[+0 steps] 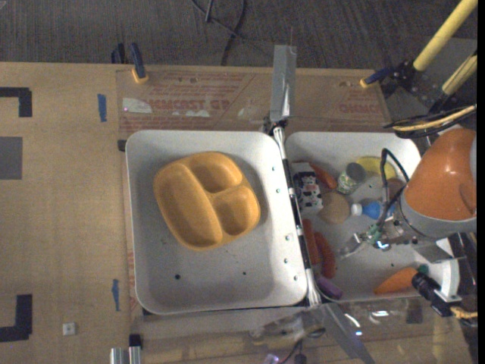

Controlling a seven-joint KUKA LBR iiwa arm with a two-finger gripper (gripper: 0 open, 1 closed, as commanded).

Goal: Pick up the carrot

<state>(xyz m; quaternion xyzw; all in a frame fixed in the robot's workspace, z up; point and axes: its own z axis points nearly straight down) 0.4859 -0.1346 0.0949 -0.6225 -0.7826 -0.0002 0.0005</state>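
Carrot [395,281] lies at near right of right bin [356,144], loose on floor. Gripper [358,243] hovers left of it, fingers spread, grasping nothing. Yellow tray [206,199] in left bin [144,226].

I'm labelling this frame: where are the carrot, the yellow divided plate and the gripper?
carrot [394,281]: camera view, middle of its orange body.
yellow divided plate [206,199]: camera view, centre ridge.
gripper [355,245]: camera view, between fingertips.
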